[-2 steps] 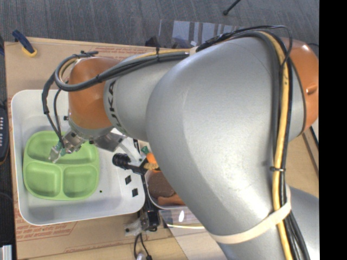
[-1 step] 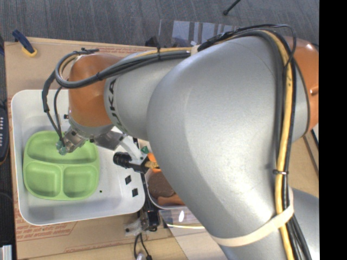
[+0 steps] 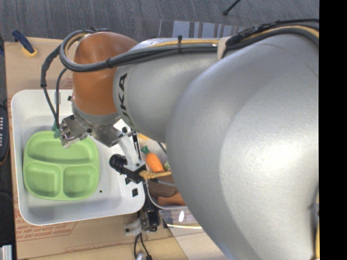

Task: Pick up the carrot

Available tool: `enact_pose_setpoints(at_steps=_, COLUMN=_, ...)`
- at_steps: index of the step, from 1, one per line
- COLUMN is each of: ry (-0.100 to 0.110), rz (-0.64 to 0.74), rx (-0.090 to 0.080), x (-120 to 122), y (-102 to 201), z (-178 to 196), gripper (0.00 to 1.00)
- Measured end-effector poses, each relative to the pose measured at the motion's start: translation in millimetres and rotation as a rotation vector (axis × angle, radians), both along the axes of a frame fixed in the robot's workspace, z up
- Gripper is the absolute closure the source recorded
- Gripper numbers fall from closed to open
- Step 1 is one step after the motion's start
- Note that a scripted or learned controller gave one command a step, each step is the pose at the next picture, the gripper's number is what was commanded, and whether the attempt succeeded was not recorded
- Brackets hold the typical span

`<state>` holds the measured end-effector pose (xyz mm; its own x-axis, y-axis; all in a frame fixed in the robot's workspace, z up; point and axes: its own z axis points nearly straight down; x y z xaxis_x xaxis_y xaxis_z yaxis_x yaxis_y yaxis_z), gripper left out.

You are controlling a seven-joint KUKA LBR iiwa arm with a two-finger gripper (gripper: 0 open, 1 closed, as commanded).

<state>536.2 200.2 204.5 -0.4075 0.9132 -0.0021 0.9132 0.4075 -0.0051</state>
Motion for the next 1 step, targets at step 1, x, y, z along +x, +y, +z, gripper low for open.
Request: enact_pose_setpoints(at_steps=1, ry=0.000, rz=-0.234, rx=-0.003, x=64.0, y=3.6, z=26.0, gripper=1.00)
